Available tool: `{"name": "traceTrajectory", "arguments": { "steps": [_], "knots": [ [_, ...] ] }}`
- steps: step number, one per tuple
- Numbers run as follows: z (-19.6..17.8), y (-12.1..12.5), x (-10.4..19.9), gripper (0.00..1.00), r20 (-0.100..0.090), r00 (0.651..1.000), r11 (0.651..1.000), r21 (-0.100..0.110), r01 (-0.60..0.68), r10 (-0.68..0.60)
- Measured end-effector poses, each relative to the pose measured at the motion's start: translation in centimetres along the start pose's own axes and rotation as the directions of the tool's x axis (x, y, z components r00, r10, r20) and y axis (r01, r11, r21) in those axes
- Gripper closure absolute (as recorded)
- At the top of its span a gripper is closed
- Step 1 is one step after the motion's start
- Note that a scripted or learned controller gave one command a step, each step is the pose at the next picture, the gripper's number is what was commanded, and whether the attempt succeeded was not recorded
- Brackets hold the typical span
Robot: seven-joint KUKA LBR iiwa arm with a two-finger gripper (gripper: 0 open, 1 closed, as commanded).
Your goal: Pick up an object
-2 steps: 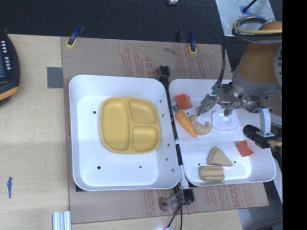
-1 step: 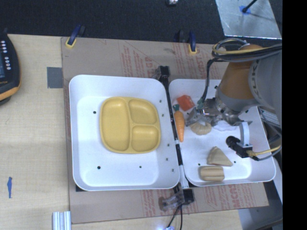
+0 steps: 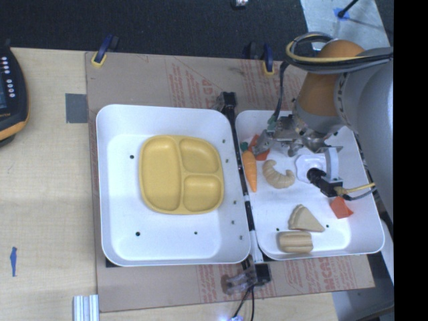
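Camera view. The arm [image 3: 372, 110] enters from the right, and we see the gripper [image 3: 289, 139] low over the far end of the right bin [image 3: 361, 238]. The wrist hides its tip, so we cannot tell whether it is wide, narrow or holding anything. We see nothing that is clearly clamped.

Candidate objects, all lying on the floor of the right bin:
- carrot [image 3: 249, 170]: just left of the gripper and a little nearer us, lying along the bin's left wall.
- croissant [image 3: 277, 175]: just below the gripper on the near side, close beside the carrot but apart from it.
- red block [image 3: 341, 208]: right of the gripper and nearer us, near the bin's right side.
- wedge [image 3: 305, 219]: well nearer us than the gripper, tan in colour.
- roll [image 3: 294, 242]: nearest us, just past the wedge, close to the bin's front wall.

We cannot tell whether the gripper touches the carrot or the croissant.

The left bin [image 3: 120, 241] lies well left of the gripper and holds a yellow plate [image 3: 180, 174] with three compartments, flat near its middle.
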State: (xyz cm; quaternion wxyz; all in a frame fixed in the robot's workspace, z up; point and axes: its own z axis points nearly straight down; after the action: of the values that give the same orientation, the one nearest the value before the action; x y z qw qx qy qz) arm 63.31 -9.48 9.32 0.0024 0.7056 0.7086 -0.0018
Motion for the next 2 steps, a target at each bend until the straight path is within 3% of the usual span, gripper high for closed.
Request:
{"name": "traceTrajectory", "arguments": {
  "steps": [1,2],
  "knots": [
    [-1.2,2.5,0.2,0.00,-0.005,1.000,1.000,-0.001,0.001,-0.001],
    [0.1,1.8,-0.2,0.00,-0.005,1.000,1.000,0.006,-0.001,0.001]
  ]
}}
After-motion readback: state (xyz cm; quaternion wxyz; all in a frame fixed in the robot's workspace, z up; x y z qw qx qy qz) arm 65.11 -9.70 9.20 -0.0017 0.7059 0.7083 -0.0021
